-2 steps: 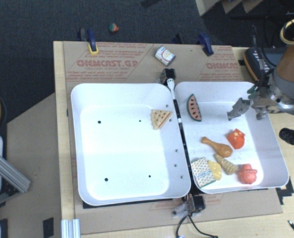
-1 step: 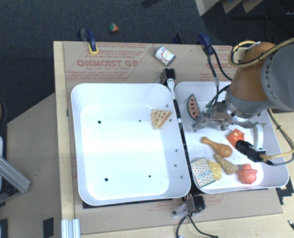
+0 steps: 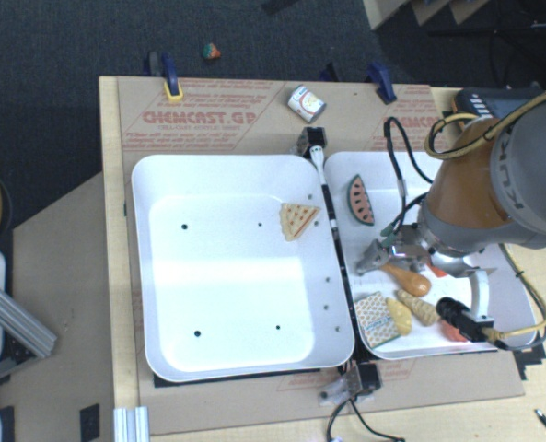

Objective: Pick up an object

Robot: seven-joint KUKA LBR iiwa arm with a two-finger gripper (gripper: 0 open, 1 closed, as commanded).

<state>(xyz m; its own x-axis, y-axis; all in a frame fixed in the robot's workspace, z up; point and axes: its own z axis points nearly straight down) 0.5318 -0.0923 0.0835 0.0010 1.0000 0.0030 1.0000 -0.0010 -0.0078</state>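
Orange carrot toy (image 3: 411, 280), our likely target, lies in the right bin (image 3: 521, 288) just under the gripper (image 3: 383, 254), lowered for a grasp; we cannot tell its state

You're looking at two glossy white plastic bins, the left bin (image 3: 226, 339) throwing back a bright sheen off its smooth floor. The bench top (image 3: 208, 113) under them reads as matt brown cardboard with red print. Your arm (image 3: 493, 182) shows smooth grey casing and a satin orange band. The gripper (image 3: 383, 254) looks like bare metal. The waffle wedge (image 3: 297, 219) has a ridged, matt face; the watermelon slice (image 3: 360, 200) looks smooth plastic.
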